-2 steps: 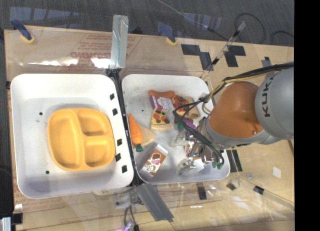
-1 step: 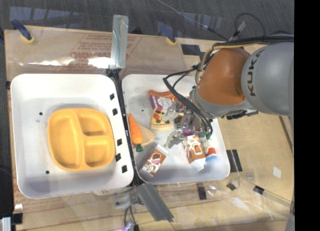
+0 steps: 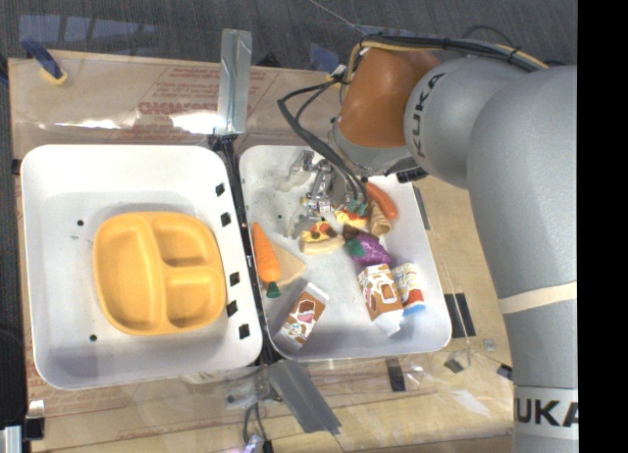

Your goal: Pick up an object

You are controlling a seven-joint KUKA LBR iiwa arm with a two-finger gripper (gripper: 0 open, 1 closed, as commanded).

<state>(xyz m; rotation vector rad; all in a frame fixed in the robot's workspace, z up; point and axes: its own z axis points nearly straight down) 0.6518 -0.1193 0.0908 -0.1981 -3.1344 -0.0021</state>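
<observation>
The right bin (image 3: pixel 417 328) holds several toy foods. A carrot (image 3: pixel 264 257) lies along its left wall, next to a pale wedge (image 3: pixel 287 263). A pizza slice (image 3: pixel 319 235), a purple piece (image 3: pixel 365 245), an orange sausage-like piece (image 3: pixel 382 200) and a cone-shaped piece (image 3: pixel 379 224) cluster in the middle. Two small cartons (image 3: pixel 303 315) (image 3: pixel 381 294) lie toward the front. My gripper (image 3: pixel 316 196) hangs low over the bin's back half, just above the pizza slice. The arm's wrist hides how its metal fingers stand.
The left bin (image 3: pixel 59 176) holds a yellow divided plate (image 3: pixel 157 270). The grey arm (image 3: pixel 500 176) covers the right side of the bench and the right bin's far corner. Tape strips mark the cardboard bench around the bins.
</observation>
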